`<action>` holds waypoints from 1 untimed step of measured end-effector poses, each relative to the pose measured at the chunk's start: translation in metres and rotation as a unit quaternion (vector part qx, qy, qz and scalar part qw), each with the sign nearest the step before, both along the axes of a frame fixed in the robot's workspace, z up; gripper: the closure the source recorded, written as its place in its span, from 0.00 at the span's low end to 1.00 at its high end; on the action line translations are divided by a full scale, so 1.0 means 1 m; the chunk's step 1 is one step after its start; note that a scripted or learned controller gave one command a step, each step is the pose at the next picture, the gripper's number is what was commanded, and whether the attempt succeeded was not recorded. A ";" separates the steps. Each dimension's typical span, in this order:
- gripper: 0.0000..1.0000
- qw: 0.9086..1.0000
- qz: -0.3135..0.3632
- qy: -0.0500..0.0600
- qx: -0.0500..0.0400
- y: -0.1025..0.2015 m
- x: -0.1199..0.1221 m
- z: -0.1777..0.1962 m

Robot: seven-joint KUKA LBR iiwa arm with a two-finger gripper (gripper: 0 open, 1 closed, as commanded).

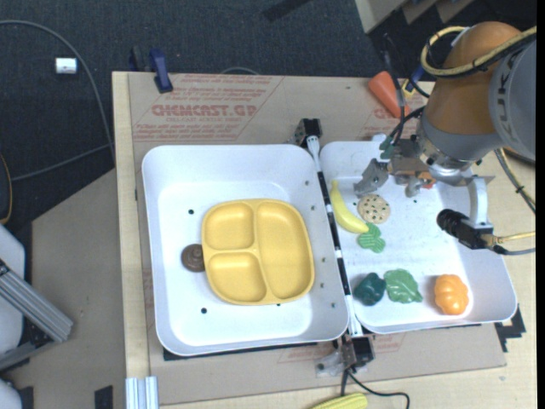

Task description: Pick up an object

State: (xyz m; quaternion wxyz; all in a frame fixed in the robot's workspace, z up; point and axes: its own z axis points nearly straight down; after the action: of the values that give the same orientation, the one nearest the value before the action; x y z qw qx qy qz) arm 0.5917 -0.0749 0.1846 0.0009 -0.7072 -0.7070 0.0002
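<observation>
Beside the banana [347, 212], speckled cookie [373, 209]

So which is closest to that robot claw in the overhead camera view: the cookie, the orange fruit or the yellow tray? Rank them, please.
Measured from the gripper over the right bin:
1. Cookie, just below the gripper in the right bin.
2. Orange fruit, at the right bin's near right corner.
3. Yellow tray, across in the left bin.

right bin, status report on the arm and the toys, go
Gripper low over right white bin, nothing seen held. Round speckled cookie just below it, yellow banana alongside. Nothing covering the cookie.
</observation>
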 end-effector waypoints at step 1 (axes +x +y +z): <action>0.00 1.000 0.000 0.000 0.000 -0.017 0.008 -0.038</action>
State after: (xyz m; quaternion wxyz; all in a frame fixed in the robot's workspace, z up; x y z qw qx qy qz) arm 0.5993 -0.0919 0.1463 0.0011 -0.7073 -0.7069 0.0007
